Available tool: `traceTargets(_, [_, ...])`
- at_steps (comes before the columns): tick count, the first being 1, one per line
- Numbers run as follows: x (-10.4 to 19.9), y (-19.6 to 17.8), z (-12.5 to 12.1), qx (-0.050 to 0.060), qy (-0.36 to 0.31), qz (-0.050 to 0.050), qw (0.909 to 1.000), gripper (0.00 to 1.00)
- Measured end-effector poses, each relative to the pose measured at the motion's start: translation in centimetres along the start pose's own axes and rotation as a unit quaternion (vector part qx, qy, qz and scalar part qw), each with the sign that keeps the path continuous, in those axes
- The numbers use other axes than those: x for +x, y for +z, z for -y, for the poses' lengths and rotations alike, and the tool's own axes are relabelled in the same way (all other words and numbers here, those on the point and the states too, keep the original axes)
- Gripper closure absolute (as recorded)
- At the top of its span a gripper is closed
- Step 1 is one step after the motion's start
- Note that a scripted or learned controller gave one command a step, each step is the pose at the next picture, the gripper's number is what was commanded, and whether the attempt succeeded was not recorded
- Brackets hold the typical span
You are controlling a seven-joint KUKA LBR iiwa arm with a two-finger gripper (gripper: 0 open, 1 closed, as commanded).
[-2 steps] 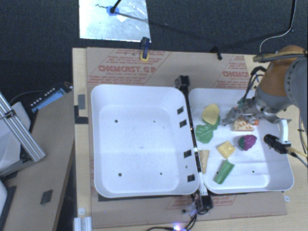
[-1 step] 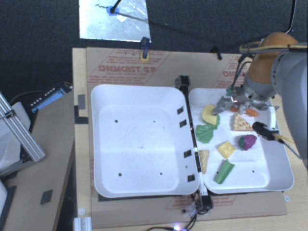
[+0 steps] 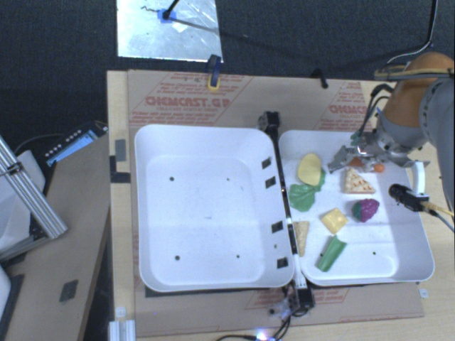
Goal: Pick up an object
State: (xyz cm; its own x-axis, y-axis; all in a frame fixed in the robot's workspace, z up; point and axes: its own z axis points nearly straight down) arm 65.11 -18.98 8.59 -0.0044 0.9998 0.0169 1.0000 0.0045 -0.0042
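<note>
While the left bin (image 3: 206, 212) lies bare, the right bin (image 3: 398, 261) holds a yellow piece (image 3: 309, 168) on a green leaf (image 3: 301, 197), a yellow block (image 3: 333, 220), a green stick (image 3: 330, 253), a toast wedge (image 3: 357, 182) and purple grapes (image 3: 366, 209). My gripper (image 3: 355, 156) hangs above the wedge; whether it grasps anything, I cannot tell.

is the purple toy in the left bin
No, the purple toy lies in the right bin, beside the pizza slice.
</note>
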Motion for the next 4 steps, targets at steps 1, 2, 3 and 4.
traceTargets(1, [1.6, 0.1, 0.8, -0.003, 0.0, 0.008, 1.0, 0.0])
traceTargets(2, [-0.7, 0.1, -0.8, 0.01, 0.0, -0.006, 0.9999, 0.0])
traceTargets(3, [-0.6, 0.1, -1.4, 0.015, 0.001, -0.004, 0.9999, 0.0])
traceTargets(4, [-1.0, -1.1, -1.5, 0.008, -0.001, 0.005, 1.0, 1.0])
